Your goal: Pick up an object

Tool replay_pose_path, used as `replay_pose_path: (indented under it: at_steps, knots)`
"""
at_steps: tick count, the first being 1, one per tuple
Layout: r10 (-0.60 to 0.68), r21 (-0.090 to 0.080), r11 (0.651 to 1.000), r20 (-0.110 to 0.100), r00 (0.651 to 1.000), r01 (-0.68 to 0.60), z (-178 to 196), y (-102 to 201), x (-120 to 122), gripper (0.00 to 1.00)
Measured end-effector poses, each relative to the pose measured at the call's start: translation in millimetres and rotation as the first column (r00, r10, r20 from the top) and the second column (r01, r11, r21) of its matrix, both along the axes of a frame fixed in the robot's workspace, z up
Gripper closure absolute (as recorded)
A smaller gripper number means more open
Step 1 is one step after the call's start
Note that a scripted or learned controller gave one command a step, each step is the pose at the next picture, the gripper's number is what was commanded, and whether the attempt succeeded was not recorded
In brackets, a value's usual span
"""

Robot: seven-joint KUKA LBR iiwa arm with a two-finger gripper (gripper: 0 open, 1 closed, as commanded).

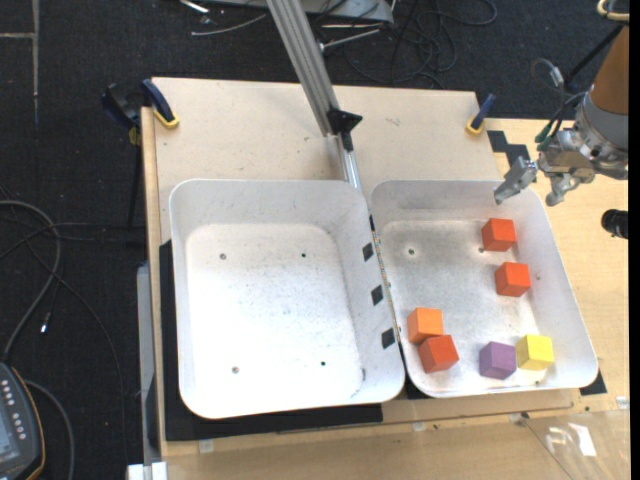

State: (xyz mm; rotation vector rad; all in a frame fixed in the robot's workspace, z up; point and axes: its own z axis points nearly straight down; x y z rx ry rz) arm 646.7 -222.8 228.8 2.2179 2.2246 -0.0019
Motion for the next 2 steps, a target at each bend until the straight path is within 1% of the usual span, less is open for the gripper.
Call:
replay_pose_path:
  at_steps: [1, 2]
  knots:
    - [0.0, 0.0, 1.0, 0.0, 1.0, 0.0, 0, 0, 0, 0.0]
    - [0.0, 0.001, 1.0, -0.005, 1.0, 0.0, -137, -1, 5, 0.0]
